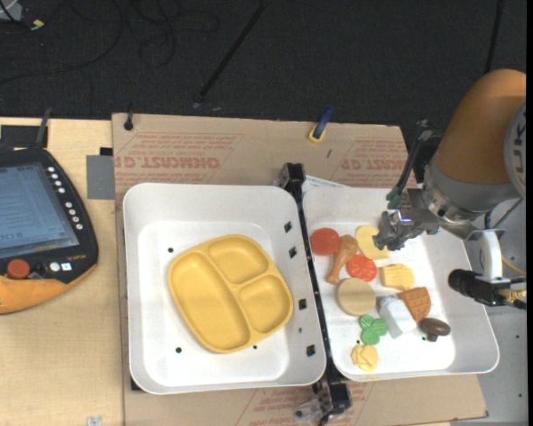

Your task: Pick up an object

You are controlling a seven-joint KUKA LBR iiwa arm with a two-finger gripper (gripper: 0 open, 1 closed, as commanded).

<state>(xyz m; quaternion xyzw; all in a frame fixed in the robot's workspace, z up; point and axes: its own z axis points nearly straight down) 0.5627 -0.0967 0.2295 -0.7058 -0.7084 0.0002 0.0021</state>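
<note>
Two bins were on the bench, and my gripper [393, 232] hung low over the right bin [466, 349], at the top edge of the toy food pile. Honestly couldn't tell how wide it was spread from this angle, too dark and bunched up, and I saw nothing caught in it.

Closest to me was a pale yellow piece [369, 239], practically touching on my left, with a drumstick [342, 257] and a red tomato slice [324, 240] further that way. Just below sat a red round piece [361, 268], a yellow cheese chunk [398, 277] and a beige disc [356, 297].

The worry: everything's jammed together, so closing here could pinch two things or just shove them sideways.

I counted roughly eleven pieces in the pile. Way off to my left, the left bin [151, 229] held one yellow divided plate [229, 291].
</note>
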